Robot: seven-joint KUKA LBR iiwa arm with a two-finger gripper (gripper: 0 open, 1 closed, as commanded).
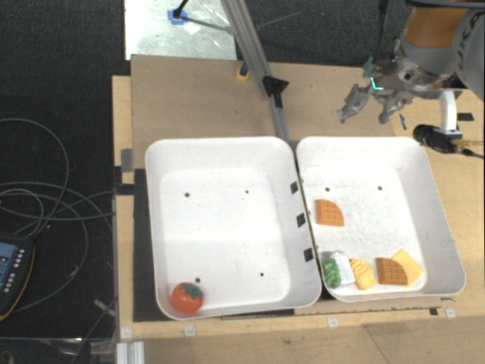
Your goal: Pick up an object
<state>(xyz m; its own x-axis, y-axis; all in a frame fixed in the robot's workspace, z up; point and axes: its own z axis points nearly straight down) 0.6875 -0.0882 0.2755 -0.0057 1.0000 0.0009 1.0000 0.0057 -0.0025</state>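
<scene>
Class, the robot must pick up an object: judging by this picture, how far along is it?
Nothing looks done: the tomato lies in the left bin, the waffle pieces in the right bin. The gripper, jaws open, holds nothing above the bench. Descent, grasp and lift remain.

We see two white bins (227,158) of smooth, faintly glossy plastic, a matt brown surface (197,97) — like fibreboard, a shiny red toy tomato (186,297), a dull grey metal pole (246,29), dark rough carpet (53,59) — a glossy orange arm band (447,10).
</scene>
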